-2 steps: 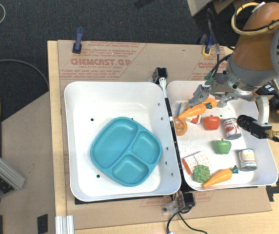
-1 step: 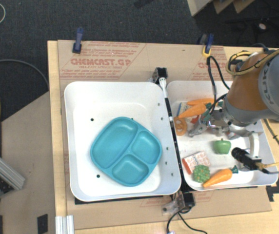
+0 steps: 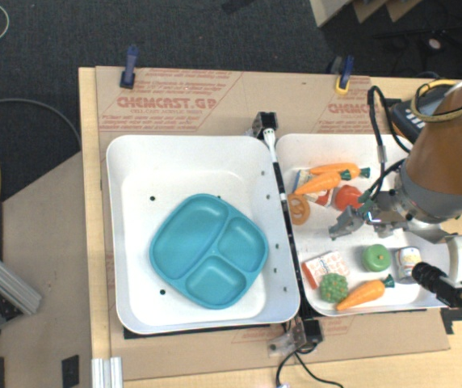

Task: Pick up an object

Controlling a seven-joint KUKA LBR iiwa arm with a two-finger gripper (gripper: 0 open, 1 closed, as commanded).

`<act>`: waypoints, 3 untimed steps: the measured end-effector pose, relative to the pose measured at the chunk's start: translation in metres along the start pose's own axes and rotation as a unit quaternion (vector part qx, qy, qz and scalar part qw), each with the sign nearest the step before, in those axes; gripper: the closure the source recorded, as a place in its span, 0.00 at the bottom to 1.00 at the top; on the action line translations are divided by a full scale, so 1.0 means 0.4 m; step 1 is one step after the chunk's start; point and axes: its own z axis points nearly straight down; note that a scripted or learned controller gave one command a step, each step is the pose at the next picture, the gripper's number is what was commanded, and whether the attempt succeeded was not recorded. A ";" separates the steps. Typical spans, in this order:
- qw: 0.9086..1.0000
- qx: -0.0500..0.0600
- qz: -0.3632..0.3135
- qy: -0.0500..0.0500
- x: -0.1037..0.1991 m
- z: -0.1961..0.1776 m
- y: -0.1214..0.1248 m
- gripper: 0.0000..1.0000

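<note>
Looking down from the camera view, you've got the gripper [image 3: 354, 221] hanging low over the right bin [image 3: 392, 145], with the grey arm [image 3: 445, 164] and its orange band coming in from that side. Honestly you can't tell from this angle whether the gripper is released or clenched, and nothing is visibly caught in it, so don't count anything as grabbed.

Everything you could pick is scattered around the gripper in that same bin:
- The red tomato [image 3: 346, 196] sits just beside the gripper, on its far side, close enough that you can't tell if they touch.
- Further out past the tomato are two carrots [image 3: 328, 176], lying side by side.
- The brown pretzel ring [image 3: 299, 208] is off toward the divider between the bins, near the gripper but apart from it.
- On the near side of the gripper you've got the red and white packet [image 3: 321, 263], the broccoli [image 3: 333, 286] just below it, another carrot [image 3: 362, 293] beside the broccoli, and a green round piece [image 3: 376, 258].

Well away from the gripper, across the divider, the left bin [image 3: 126, 217] holds a blue divided tray [image 3: 208, 250], lying flat.
</note>
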 end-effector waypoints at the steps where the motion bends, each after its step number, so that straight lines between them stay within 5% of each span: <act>1: 1.000 -0.008 -0.002 0.000 0.106 -0.375 -0.018 0.00; 2: 1.000 0.010 -0.002 0.001 0.292 0.012 -0.034 0.00; 3: 1.000 -0.004 -0.006 0.004 0.549 -0.295 -0.004 0.00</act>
